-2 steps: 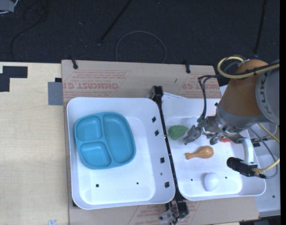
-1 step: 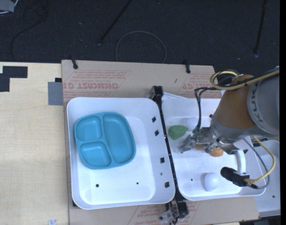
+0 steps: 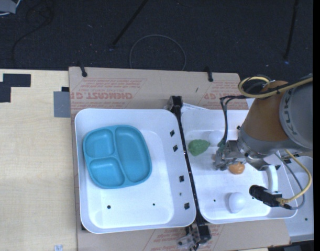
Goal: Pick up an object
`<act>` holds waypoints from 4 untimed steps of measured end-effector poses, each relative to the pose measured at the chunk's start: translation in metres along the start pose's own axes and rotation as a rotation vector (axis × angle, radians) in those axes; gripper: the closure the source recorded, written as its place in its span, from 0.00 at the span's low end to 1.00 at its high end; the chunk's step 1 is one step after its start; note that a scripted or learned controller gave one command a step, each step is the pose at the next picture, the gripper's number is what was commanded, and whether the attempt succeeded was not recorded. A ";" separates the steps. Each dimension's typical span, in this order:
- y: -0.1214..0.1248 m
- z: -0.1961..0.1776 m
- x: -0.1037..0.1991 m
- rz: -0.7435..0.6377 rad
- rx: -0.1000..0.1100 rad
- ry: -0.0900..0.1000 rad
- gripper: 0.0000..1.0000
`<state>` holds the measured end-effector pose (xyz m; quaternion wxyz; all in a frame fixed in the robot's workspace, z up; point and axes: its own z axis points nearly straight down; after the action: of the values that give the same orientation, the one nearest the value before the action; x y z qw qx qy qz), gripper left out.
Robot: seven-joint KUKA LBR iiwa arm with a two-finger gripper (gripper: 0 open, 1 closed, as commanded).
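Jaws (image 3: 221, 160) sitting low in the right bin (image 3: 212, 213); their state cannot be told. Orange object (image 3: 236, 168) lying just right of the jaws, green object (image 3: 198, 147) to their left, white object (image 3: 235, 202) nearer the camera. Blue tray (image 3: 117, 156) resting in left bin (image 3: 128, 213).

A single fixed camera hangs above the bench (image 3: 29, 161) and looks down at a slight slant, far enough off to take in both bins whole. The left bin (image 3: 125, 221) fills the frame's centre-left, the right bin (image 3: 212, 203) the centre-right. Dark floor (image 3: 149, 20) with cables runs across the top of the frame, so the view tips toward the bench's far edge. The arm (image 3: 277, 119) enters from the right edge, partly cut off there. The bench's near edge runs off the bottom.
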<state>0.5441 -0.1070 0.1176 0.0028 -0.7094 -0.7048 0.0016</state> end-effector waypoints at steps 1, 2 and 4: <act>-0.002 -0.061 0.005 -0.007 -0.007 -0.001 1.00; -0.001 -0.085 0.004 -0.007 -0.006 -0.001 1.00; 0.013 -0.079 0.118 -0.012 -0.003 0.001 1.00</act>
<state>0.5583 0.0106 0.1971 0.0022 -0.7052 -0.7090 0.0002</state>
